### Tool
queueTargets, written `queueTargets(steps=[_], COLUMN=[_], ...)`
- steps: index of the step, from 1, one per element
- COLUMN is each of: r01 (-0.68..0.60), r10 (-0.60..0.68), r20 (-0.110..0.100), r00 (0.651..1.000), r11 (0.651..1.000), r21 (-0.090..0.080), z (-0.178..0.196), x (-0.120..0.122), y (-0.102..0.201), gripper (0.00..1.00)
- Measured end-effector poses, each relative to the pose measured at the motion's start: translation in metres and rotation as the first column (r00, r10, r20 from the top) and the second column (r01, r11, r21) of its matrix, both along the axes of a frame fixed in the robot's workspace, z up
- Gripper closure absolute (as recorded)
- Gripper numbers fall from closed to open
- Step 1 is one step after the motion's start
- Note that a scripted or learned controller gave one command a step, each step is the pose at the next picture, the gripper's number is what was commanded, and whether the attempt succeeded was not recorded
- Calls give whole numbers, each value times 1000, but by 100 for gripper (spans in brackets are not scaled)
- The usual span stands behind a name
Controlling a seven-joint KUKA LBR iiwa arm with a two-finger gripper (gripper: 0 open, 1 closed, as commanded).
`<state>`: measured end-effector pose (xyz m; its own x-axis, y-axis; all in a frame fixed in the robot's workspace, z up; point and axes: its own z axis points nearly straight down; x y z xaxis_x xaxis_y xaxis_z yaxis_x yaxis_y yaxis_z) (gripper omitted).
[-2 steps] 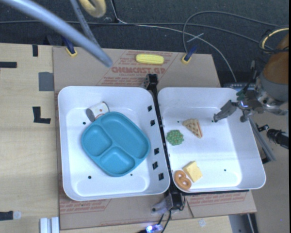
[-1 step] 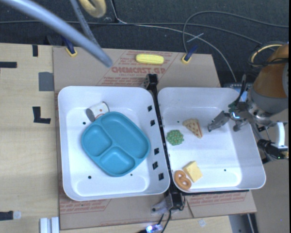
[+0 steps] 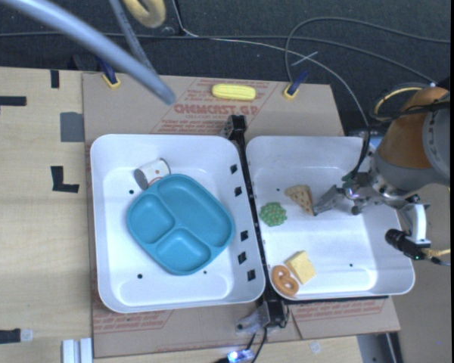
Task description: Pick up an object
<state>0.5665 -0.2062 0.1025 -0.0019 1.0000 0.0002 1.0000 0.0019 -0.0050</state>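
Your pincer (image 3: 323, 203) sits low in the right bin (image 3: 378, 274), its tip just beside the cheese wedge (image 3: 300, 197); you cannot tell how it stands, since it blurs into shadow. Left of the wedge lies a green broccoli-like piece (image 3: 273, 215). Near the front rim, a pretzel (image 3: 284, 280) touches a yellow block (image 3: 302, 266). In the left bin (image 3: 113, 278), a blue divided plate (image 3: 179, 223) partly hides a small cup (image 3: 151, 172).

From my station I can read one piece of print: red capital letters on the brown cardboard sheet (image 3: 204, 108) that lies under the two bins, just behind their far rims. It looks like "CHEMCAST GP", though the last letters are soft at this resolution. I can make out no other lettering, number or label.
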Motion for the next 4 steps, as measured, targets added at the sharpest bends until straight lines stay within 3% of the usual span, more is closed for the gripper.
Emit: queueTargets(steps=[1,2,4], r01=[0,-1,1], r10=[0,1,-1], r20=[5,10,9], r00=[1000,1000,1000], r11=[1000,1000,1000], r21=[-3,-6,-2], z=[-17,-5,106], x=[1,2,-5], y=[0,-1,0], gripper=[0,100,100])
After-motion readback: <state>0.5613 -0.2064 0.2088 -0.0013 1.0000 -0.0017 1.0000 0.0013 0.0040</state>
